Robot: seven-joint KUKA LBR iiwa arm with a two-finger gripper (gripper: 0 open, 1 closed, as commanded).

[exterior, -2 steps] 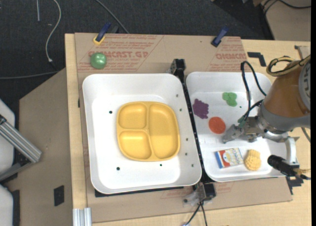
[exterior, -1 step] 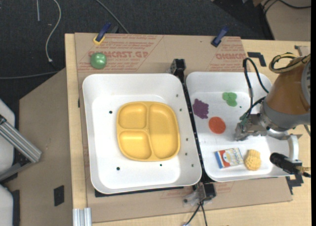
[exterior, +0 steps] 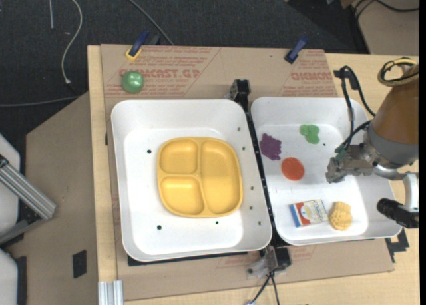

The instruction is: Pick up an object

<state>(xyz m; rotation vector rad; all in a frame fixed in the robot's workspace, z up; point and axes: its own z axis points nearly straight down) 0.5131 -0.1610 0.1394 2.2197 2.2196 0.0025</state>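
The likeliest object, an orange ball (exterior: 293, 169), lies mid-right of the frame in the right bin (exterior: 319, 234), near a purple piece (exterior: 269, 145). The tool (exterior: 335, 169) is seen just right of it; its opening cannot be told, and nothing is seen held. A round shape may be nudged aside and roll away.

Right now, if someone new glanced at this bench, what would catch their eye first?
Probably the yellow divided plate, sitting alone in the middle of the left bin. Next, the small bright items scattered in the right bin, with the grey arm's end effector low over them beside the red-orange piece. A green ball lies outside the bins at upper left.
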